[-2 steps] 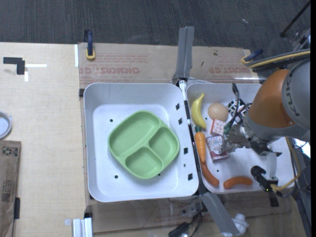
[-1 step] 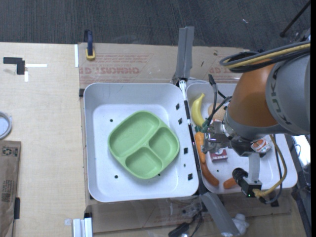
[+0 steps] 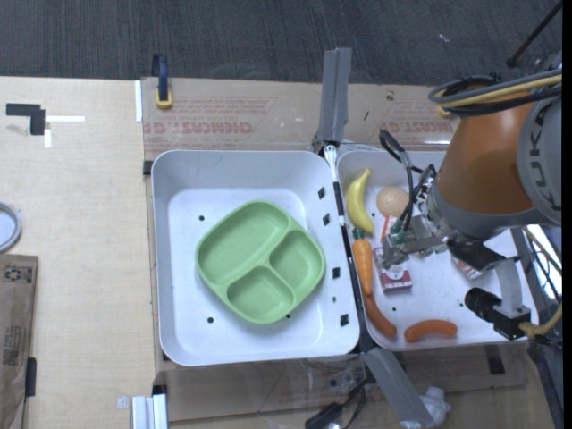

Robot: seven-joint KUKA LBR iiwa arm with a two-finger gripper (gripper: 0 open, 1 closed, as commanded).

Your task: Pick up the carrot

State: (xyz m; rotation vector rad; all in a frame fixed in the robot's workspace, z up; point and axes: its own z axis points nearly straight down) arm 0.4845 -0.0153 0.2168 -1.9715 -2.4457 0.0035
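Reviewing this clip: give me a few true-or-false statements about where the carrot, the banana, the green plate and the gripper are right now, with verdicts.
1. The carrot lies in the right bin, close to the wall it shares with the left bin. True.
2. The green plate sits in the right bin. False: it is in the left bin.
3. The banana lies on the green plate. False: it lies in the right bin, above the carrot in the view.
4. The gripper is over the right bin, just right of the carrot. True.
5. The carrot is lifted clear of the bin. False: it lies on the bin floor.
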